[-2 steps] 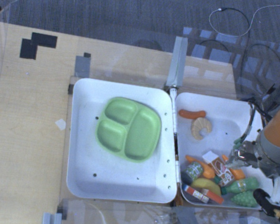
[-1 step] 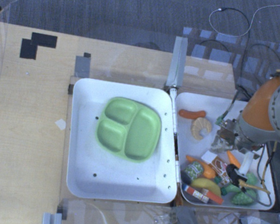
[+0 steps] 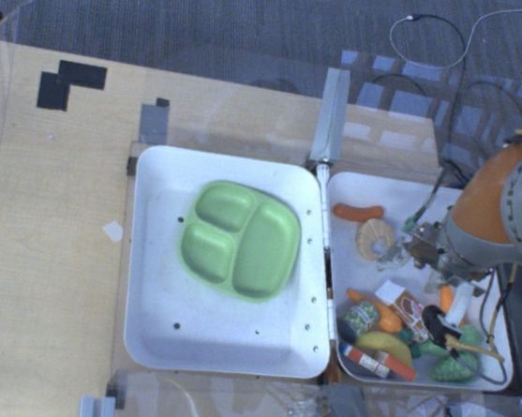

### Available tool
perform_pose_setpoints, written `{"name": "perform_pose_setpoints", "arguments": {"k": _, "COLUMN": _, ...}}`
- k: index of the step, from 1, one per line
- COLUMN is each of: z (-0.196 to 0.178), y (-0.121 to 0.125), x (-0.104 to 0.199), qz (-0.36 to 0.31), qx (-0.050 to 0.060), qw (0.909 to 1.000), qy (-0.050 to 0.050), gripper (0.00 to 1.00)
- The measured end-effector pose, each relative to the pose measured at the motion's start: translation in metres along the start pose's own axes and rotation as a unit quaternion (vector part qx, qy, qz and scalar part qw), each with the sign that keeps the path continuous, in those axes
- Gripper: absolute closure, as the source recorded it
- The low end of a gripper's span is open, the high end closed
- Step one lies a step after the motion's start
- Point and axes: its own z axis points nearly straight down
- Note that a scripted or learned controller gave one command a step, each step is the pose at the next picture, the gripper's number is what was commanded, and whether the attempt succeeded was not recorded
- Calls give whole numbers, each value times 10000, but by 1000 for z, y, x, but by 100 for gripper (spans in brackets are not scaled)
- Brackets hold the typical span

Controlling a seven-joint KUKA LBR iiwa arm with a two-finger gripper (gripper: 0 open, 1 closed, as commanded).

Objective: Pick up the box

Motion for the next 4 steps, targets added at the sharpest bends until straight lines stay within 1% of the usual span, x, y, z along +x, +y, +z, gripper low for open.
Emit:
{"name": "perform_pose_setpoints", "arguments": {"k": 1, "z": -12, "y": 48, "x": 64, "qz": 1073, "qx": 70, "qw": 9942, "qy": -5, "gripper": 0}}
{"name": "perform_pose_setpoints", "arguments": {"k": 2, "z": -97, "y": 43, "x": 110, "qz": 298, "qx": 35, "qw": 9995, "qy": 4, "gripper": 0}}
{"name": "perform_pose_setpoints", "arguments": {"k": 3, "z": -158, "y": 59, "x": 142, "qz": -429, "qx": 29, "qw": 9991, "qy": 7, "gripper": 0}}
{"name": "perform_pose_setpoints", "arguments": {"k": 4, "z": -70, "y": 92, "x": 45, "qz": -207, "qx": 46, "qw": 9998, "qy": -5, "gripper": 0}}
